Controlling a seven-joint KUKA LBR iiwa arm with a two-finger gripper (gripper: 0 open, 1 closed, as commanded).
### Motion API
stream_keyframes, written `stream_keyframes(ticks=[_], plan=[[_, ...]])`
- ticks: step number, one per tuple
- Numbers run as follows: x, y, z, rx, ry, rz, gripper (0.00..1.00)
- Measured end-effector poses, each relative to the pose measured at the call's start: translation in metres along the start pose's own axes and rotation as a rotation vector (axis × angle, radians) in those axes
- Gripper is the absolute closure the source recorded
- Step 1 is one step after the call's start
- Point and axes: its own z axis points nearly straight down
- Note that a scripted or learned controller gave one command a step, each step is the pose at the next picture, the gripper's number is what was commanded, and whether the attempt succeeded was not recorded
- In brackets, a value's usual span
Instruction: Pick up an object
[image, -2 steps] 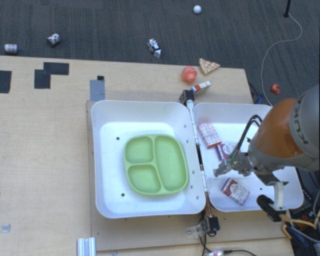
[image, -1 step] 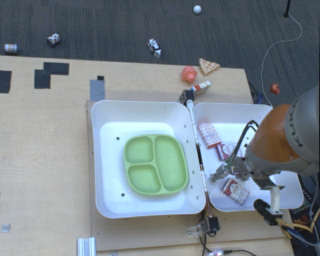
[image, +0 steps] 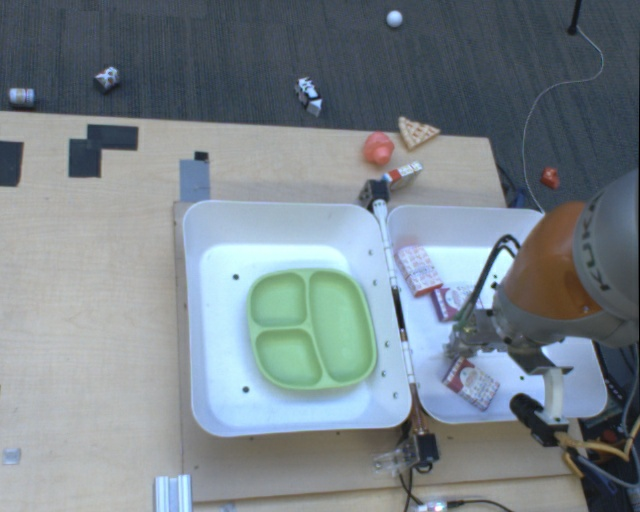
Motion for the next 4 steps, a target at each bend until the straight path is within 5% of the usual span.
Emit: stream_keyframes(ticks=[1, 2, 3, 4], plan=[[0.000, 0.000, 0.000, 0.000, 0.000, 0.000, 0.00], [0.001, 0.002, -0.010, -0.004, 0.001, -0.003, 1.00], [0.001, 0.002, -0.010, -0.003, 0.001, -0.002, 0.00], [0.001, -0.004, 0.011, 0.006, 0.000, 0.002, 0.00]])
